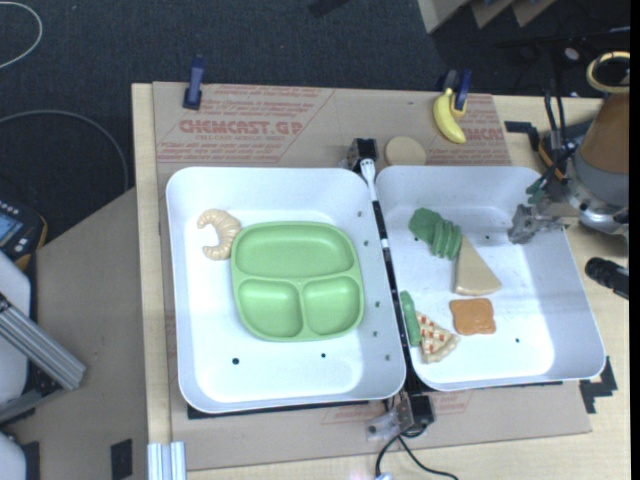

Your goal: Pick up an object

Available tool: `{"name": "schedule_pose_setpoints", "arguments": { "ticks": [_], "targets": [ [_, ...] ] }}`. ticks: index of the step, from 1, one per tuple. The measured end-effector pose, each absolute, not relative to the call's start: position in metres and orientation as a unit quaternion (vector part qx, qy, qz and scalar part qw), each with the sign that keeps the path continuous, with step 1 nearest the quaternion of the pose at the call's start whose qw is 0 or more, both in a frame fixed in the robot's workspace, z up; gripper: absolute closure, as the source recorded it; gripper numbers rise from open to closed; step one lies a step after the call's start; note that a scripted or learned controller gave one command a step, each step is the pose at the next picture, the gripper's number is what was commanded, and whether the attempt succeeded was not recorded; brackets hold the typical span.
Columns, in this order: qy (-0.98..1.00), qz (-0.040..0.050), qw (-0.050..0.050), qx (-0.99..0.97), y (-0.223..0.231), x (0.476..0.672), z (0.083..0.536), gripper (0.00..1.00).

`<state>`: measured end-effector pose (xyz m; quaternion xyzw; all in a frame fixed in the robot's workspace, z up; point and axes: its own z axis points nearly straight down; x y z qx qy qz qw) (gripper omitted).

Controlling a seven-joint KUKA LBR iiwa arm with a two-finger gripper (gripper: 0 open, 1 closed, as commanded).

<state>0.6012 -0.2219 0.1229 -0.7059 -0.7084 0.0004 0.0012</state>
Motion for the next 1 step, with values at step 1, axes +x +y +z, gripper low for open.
{"name": "schedule_pose_setpoints", "arguments": {
  "ticks": [1],
  "targets": [
    [-0.708,-0.0048,-0.011,-0.706,-0.2243,0.6367,0.3764,1.0]
  ]
}}
